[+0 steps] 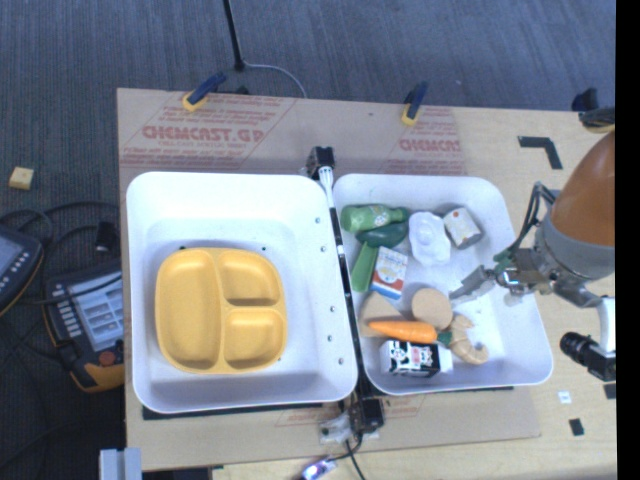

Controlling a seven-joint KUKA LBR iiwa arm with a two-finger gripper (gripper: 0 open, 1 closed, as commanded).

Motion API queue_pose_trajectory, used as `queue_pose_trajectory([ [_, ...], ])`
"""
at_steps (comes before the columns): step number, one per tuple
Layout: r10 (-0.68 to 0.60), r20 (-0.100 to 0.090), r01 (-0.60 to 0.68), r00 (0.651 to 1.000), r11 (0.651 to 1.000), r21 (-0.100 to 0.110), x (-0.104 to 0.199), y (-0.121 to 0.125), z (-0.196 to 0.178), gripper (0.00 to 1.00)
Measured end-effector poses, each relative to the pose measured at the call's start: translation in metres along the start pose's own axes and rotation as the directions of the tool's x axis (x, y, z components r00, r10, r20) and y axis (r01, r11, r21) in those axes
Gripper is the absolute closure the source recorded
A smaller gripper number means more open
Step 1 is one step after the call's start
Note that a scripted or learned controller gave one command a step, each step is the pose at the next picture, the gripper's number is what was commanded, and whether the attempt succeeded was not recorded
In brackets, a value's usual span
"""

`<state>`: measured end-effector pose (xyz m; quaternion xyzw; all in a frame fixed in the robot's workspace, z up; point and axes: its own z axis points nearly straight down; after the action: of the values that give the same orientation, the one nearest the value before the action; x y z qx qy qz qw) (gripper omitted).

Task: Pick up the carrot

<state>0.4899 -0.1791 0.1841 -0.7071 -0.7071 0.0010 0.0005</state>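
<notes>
The carrot (402,330) is a slim orange stick lying flat, near the front of the right bin (520,368). It rests between a tan round piece (432,305) behind it and a black-and-white box (412,358) in front. My gripper (486,276) hangs over the right side of that bin, to the right of the carrot and a little behind it, apart from it. Nothing orange shows at the gripper. The arm's orange band (592,200) sits at the view's right edge.
The right bin also holds green items (375,216), a white lump (428,236), a small cup (462,226), a small carton (390,271) and a tan piece (468,348). A yellow divided plate (220,308) lies in the left bin (140,218).
</notes>
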Motion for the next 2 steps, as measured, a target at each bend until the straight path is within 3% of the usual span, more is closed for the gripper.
queue_pose_trajectory([
  [1,-0.146,0.005,0.146,0.989,0.989,-0.009,0.083,-0.002,0.091,0.0],
  [2,0.283,-0.009,-0.283,0.959,0.959,-0.015,0.071,0.0,0.093,0.0],
])
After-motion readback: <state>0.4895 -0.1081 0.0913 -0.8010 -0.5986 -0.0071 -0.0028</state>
